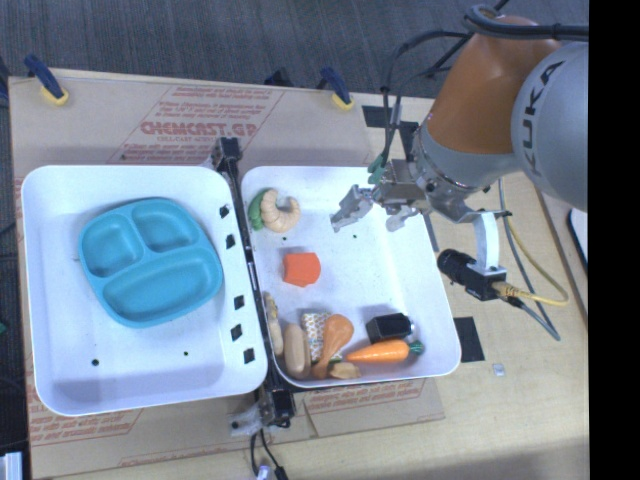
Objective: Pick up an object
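Observation:
My gripper [374, 214] hangs over the upper right part of the right bin [400, 268], its two fingers spread apart with nothing between them. Below and left of it lies an orange-red block [301, 268] on the bin floor. At the bin's upper left sit a beige curled toy [282, 213] and a green piece [257, 209]. Along the front edge lie a carrot [378, 352], a small black box [388, 326], an orange pear-shaped piece [336, 336] and a bread-like stick [294, 348].
The left bin [60, 348] holds a blue sectioned plate [150, 260]. A black divider [238, 248] runs between the bins. The arm's orange band and grey body [500, 88] loom over the right side, with cables [520, 288] trailing beside the bin.

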Available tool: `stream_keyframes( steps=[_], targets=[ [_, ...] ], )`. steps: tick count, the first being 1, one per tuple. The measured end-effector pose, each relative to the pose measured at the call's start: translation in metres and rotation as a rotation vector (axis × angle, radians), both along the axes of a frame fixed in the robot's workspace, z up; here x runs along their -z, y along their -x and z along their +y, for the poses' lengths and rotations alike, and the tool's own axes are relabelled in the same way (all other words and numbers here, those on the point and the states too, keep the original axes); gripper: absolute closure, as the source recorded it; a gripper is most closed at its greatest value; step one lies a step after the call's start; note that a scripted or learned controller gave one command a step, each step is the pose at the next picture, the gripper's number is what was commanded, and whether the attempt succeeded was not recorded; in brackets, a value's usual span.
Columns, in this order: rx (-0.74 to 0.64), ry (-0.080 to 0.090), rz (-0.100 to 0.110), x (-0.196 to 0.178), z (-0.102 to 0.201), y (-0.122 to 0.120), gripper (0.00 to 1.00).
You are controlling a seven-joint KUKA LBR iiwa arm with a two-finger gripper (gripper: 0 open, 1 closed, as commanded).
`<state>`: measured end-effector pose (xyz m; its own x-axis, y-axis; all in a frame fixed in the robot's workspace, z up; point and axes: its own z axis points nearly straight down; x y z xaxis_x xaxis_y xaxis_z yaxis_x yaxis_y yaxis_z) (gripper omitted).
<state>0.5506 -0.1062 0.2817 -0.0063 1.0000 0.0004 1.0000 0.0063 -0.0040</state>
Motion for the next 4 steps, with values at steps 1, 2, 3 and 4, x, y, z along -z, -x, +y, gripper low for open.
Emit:
stream_keyframes(
  steps=[1, 2, 3, 4],
  targets=[
    [0.029, 0.000, 0.000, 0.190, 0.004, 0.030, 0.00],
    [-0.008, -0.001, -0.001, 0.190, 0.015, -0.019, 0.00],
    [-0.012, 0.000, 0.002, 0.180, 0.014, -0.019, 1.00],
    [-0.063, 0.000, -0.003, 0.089, 0.069, -0.062, 1.00]
  ],
)
